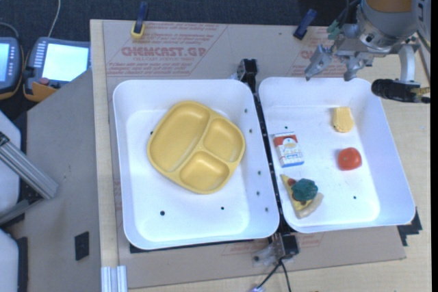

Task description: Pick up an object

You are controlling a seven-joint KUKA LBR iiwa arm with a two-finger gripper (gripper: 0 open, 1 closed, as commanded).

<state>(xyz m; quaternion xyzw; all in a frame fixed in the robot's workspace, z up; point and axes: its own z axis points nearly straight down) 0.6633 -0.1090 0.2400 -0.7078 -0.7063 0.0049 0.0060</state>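
Observation:
The right bin (383, 215) holds a small red-and-white carton (288, 149), a yellow chunk (342, 119), a red tomato-like ball (349, 158) and a green broccoli piece on a yellow wedge (303, 194). My gripper (336, 68) hangs over the far rim of the right bin, above and behind the yellow chunk. Its two fingers are spread apart with nothing between them.
The left bin (137, 215) holds a yellow divided plate (196, 146). Black clamps sit between the bins at the far side (247, 69) and the near side (284, 245). A yellow-and-blue clamp (139, 22) grips the board's far edge. Screens stand at the far left (61, 61).

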